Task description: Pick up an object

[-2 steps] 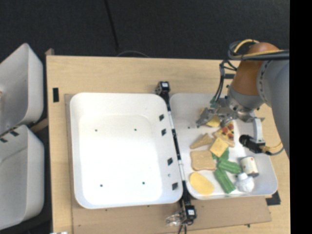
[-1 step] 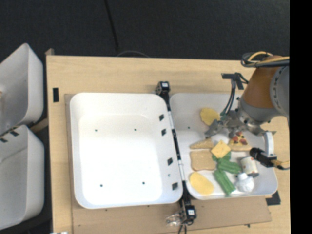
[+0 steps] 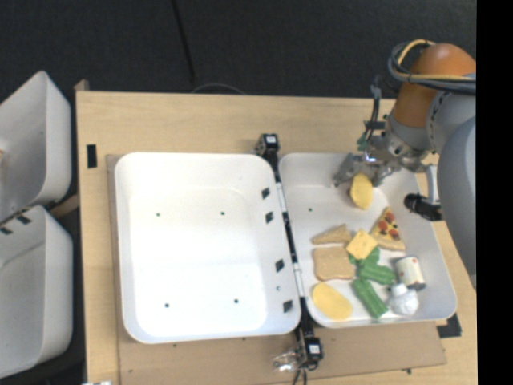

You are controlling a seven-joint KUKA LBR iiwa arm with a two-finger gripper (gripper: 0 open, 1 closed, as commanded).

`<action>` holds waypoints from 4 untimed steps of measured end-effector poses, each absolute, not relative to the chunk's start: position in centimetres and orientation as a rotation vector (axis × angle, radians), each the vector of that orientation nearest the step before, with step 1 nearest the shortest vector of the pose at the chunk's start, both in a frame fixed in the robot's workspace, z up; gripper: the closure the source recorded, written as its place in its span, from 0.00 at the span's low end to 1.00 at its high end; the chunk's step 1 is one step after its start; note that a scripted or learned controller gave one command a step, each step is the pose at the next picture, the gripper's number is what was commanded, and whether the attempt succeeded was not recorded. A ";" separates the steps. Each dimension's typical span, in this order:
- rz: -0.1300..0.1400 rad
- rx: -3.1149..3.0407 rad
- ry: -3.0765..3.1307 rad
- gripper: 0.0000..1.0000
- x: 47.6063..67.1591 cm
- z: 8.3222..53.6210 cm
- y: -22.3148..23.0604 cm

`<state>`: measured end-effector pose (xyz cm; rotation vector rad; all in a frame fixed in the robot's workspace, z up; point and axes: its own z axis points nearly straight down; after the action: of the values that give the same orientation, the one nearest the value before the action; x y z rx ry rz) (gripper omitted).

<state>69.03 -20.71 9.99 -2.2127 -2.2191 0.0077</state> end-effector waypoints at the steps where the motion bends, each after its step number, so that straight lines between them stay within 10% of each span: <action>1: 0.009 -2.217 -2.226 1.00 68.9 11.0 -20.9; 4: 0.003 -2.218 -2.228 1.00 68.5 12.4 -20.3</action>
<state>68.52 -20.26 12.37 -2.2176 -2.2280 0.0035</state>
